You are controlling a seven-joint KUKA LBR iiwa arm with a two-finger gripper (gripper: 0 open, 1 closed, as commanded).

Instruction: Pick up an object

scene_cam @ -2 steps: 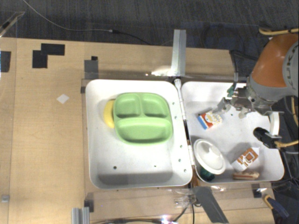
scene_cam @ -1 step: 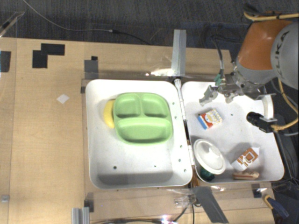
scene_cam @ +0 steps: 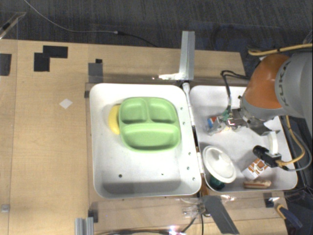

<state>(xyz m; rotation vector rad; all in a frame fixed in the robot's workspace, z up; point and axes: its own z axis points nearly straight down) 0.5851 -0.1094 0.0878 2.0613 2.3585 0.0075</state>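
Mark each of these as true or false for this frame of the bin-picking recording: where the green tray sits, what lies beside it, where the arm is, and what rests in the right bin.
1. The green divided tray lies in the left bin. True.
2. A yellow object shows at the tray's left edge. True.
3. The arm reaches over the left bin. False: it is over the right bin.
4. A white lid-like dish sits in the right bin, near its front left corner. True.
5. The green tray stands on edge. False: it lies flat.
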